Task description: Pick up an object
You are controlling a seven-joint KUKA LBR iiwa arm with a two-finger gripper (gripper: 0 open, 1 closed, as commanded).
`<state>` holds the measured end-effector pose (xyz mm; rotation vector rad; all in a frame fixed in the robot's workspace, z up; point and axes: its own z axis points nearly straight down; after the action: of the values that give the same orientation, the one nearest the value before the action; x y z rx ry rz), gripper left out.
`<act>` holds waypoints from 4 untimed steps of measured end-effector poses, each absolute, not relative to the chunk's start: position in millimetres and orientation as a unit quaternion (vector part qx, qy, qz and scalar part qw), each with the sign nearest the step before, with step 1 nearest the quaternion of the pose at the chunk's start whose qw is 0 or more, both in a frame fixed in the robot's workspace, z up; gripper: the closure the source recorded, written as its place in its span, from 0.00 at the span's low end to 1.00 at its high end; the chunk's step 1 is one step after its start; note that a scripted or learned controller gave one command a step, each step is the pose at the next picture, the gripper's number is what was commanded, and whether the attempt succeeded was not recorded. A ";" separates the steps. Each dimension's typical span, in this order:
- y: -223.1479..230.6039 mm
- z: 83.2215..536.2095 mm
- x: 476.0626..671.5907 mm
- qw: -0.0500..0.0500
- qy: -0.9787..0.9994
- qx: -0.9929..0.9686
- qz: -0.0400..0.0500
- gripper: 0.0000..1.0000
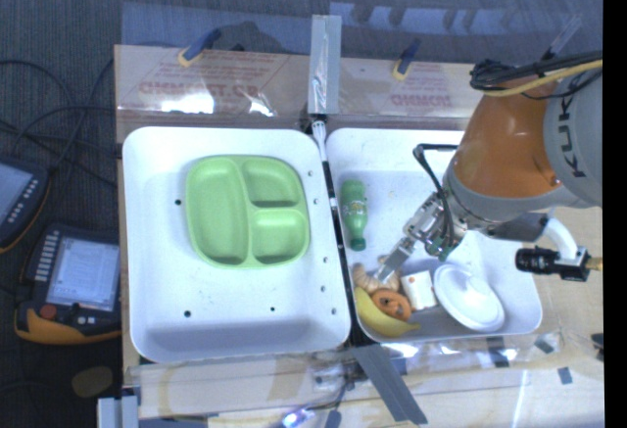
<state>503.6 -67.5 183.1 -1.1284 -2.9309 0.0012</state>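
My gripper (pixel 389 266) reaches down from the right into the right bin (pixel 392 152), its tip low over the bin floor just above a cluster of small toy foods. That cluster holds a yellow banana (pixel 384 320), an orange round piece (pixel 390 302) and a small brownish piece (pixel 361 273). A green bottle (pixel 354 212) lies upright along the bin's left wall, left of the gripper. A small white cup (pixel 418 290) and a white dish (pixel 469 297) sit to the gripper's right. Nothing shows between the fingers.
The left bin (pixel 157 299) holds a green three-compartment plate (pixel 248 210). A raised divider (pixel 333 220) separates the two bins. The arm's grey and orange body (pixel 509 152) overhangs the right bin's far right side. Cardboard and clamps stand behind the bins.
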 end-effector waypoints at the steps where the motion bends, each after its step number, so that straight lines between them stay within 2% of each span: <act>1: -98.1 108.9 482.8 0.001 -0.895 -0.446 0.001 0.00; 2: -97.4 117.4 483.1 0.002 -0.895 -0.446 0.001 1.00; 3: -28.6 183.1 487.2 0.000 -0.844 -0.537 0.001 1.00; 4: -79.2 183.0 483.1 0.001 -0.832 -0.555 0.002 1.00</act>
<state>483.1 -79.2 183.0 -1.7419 -2.6130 0.0051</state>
